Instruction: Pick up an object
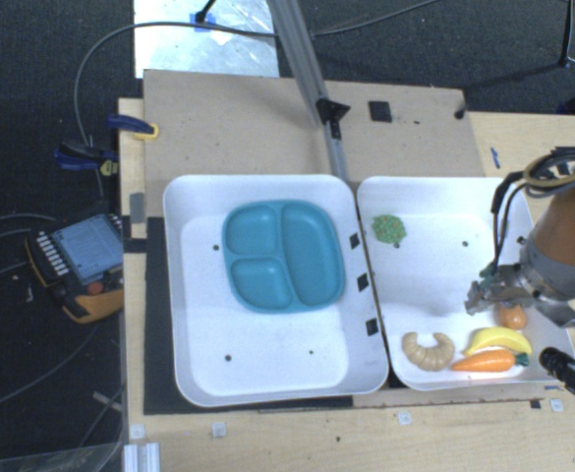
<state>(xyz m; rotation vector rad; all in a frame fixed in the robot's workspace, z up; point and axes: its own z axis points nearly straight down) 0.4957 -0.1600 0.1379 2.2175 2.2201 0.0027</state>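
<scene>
Gripper [493, 295] low in right bin [434, 205], just above orange ball [511, 316]; finger state impossible to tell. Banana [498, 339], carrot [484, 362], croissant [429, 350] crowding near edge. Broccoli [389, 229] far-left, open floor around.

Blue plate [285, 256], yellow banana [498, 339], orange carrot [484, 363]

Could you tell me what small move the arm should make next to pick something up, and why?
Probably a short descent onto the small orange ball. The gripper sits just above and beside it in the right bin, nearer than the banana, carrot or croissant. Nothing can be seen between its fingers, so no grasp is evident.
</scene>
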